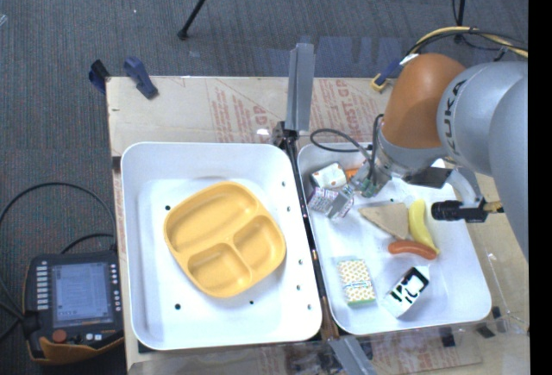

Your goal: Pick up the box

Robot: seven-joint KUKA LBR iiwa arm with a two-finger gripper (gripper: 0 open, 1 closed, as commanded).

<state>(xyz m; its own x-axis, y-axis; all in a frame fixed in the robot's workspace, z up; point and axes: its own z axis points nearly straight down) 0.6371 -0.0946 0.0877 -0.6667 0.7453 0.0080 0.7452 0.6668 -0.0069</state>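
Gripper (338, 192) is down at the upper-left corner of the right bin (470, 300), over a small clutter with a white carton (327, 176) just beside it; can't tell its state from this angle. The box (355, 281), pale with a dotted top and green edge, lies flat near the bin's front, well apart from the gripper. A black-and-white package (406, 289) sits just right of it. Banana (420, 224), sausage (412, 249) and bread slice (384, 217) are mid-bin. Left bin (142, 192) holds a yellow divided plate (224, 238).
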